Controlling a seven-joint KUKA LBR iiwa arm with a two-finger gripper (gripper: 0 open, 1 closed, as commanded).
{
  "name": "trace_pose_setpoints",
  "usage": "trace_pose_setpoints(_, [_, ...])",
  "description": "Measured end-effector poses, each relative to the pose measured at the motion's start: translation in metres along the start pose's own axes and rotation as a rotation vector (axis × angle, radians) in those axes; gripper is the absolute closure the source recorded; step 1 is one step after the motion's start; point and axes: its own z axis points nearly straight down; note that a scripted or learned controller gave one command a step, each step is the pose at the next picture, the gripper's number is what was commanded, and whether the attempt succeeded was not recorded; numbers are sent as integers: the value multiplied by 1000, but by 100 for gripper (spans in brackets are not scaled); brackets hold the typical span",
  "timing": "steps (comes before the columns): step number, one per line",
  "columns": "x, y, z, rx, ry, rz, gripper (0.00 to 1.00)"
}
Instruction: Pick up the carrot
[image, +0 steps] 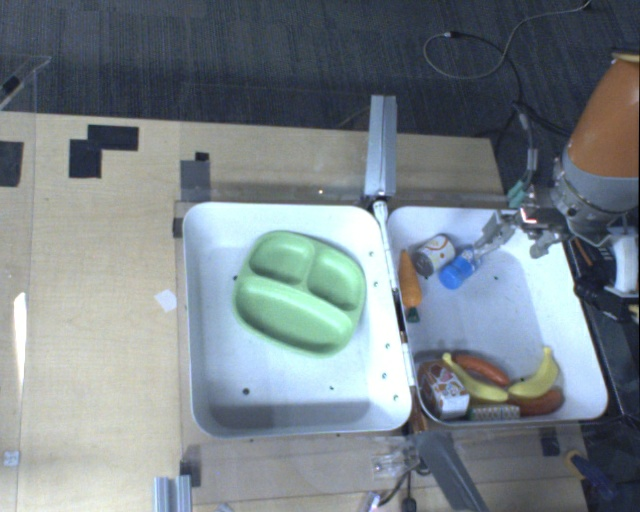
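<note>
Camera view: on the tabletop (100, 300), the left bin (210, 400) holds a green tray (298, 290). The carrot (409, 279) lies against the right bin's (580, 340) left wall. The gripper (497, 232) hovers near its far edge, fingers state untellable.

Carrot (409, 280) lies, seemingly untouched, against right bin's (590, 345) left wall.

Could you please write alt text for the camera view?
A carrot lies along the right bin's left wall, untouched, while the gripper hovers near a blue cup and can. The left bin holds a green tray; bananas sit at the right bin's front.
</note>
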Motion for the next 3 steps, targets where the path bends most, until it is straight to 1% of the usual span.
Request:
trace_pose_setpoints(1, [13, -11, 166, -1, 1, 312, 0])
trace_pose_setpoints(2, [14, -9, 155, -5, 2, 313, 100])
trace_pose_setpoints(3, [111, -76, 77, 1, 2, 447, 100])
